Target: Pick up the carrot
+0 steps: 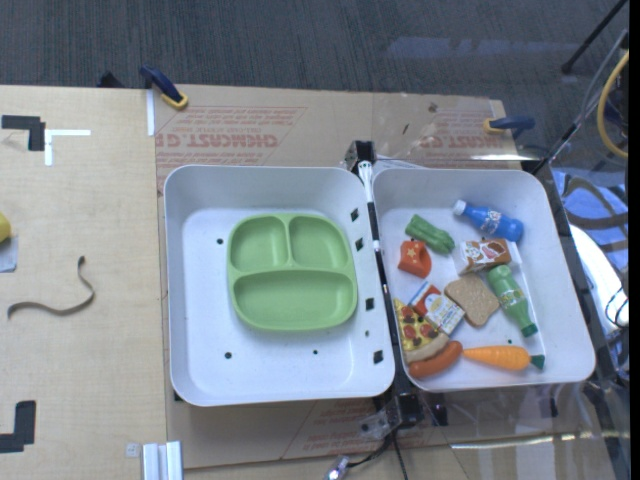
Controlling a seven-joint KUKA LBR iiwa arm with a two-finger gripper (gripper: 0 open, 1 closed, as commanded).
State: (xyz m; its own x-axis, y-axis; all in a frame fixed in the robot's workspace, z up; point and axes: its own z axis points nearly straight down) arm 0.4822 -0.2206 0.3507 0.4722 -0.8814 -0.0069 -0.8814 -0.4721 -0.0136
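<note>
So the carrot (497,358) is in the right bin (565,268), down by the front wall near the front right corner. It's lying flat, long axis pretty much left to right across the view. The green top is at the right end and the orange tip points left, toward a red sausage (435,359) just beside it. Behind it there's a bread slice (472,299), a green bottle (512,300) and a pizza slice (420,331), with a blue bottle (488,220) near the back. The left bin (190,298) has a green divided plate (293,271) in it. Can't tell what state the hand is in.
</note>
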